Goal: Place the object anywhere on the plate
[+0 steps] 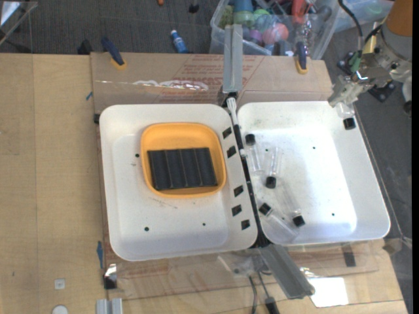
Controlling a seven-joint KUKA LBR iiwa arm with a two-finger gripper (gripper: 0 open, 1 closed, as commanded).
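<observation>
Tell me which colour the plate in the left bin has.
Orange-yellow; the plate shows best in the camera view, under a black ridged block.

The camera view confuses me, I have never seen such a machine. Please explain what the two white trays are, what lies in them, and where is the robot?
One camera looks down at a slant on a wooden bench. Two shallow white bins sit on it side by side. The left bin holds an orange plate with a black ridged block lying on it. The right bin holds a few clear plastic tubes with black caps, lying loose. The robot is an arm that reaches in from the right; its gripper hangs over the right bin's far corner. I see nothing held in it. Behind the bench stands a clear box of colourful items.
</observation>
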